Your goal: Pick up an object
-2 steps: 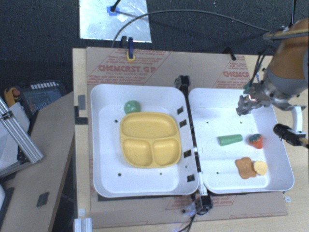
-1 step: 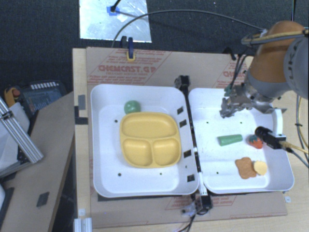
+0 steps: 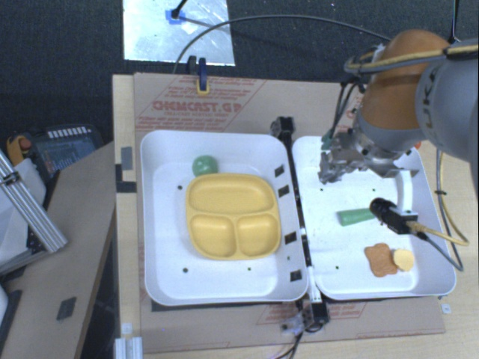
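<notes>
Red block print on the brown cardboard sheet (image 3: 247, 99) under the bins read roughly "CHEMCAST GP"; smaller red lines beneath it were too fine to read. A blue and yellow clamp (image 3: 200, 75) gripped the sheet's far edge. The left shallow white plastic bin (image 3: 163, 200) held a yellow three-compartment plastic plate (image 3: 230, 214) that took up most of its floor, leaving only a narrow white margin along the walls, and a green rounded lump (image 3: 204, 164) lay touching the plate's far rim. The right shallow white plastic bin (image 3: 329, 264) had far more open floor, with bare white across its near-left part and along the divider between the two bins. In it lay a short green cylinder-shaped piece (image 3: 352, 216) on its side near the middle, and, toward the near-right corner, a brown biscuit-shaped piece (image 3: 380, 259) touching a small pale yellow disc (image 3: 403, 259). The metal two-finger tool (image 3: 330, 172) hung low over the far-left part of the right bin, close to the divider, with the grey arm and its orange band reaching in behind it. Whether the tool was apart or together could not be told, and nothing showed in its grip. The green piece lay near the tool, on the camera's side of it and slightly right, apart from it; the brown piece and the disc lay well apart from it
</notes>
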Action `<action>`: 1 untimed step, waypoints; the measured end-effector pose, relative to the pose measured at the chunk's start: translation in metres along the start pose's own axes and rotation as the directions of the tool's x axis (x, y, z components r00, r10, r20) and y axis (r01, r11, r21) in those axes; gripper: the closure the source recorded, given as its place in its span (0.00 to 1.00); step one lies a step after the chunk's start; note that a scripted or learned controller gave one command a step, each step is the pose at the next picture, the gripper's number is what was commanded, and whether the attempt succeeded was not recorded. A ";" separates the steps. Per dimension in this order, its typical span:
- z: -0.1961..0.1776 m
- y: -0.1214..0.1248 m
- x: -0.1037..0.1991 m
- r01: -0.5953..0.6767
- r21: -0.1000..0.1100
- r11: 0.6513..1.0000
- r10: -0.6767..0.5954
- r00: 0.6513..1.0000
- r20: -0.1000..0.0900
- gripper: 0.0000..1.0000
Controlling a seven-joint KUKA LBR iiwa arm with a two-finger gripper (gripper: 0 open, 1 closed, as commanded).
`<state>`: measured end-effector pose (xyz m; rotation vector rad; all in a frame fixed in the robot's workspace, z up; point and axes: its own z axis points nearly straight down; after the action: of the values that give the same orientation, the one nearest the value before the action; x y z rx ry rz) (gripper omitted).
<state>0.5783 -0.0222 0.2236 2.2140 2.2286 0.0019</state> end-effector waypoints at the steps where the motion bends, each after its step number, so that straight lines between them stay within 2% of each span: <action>1: -0.001 -0.023 0.058 0.003 0.001 1.000 -0.003 1.000 -0.001 1.00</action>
<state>0.5545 0.0352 0.2248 2.2117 2.2333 0.0017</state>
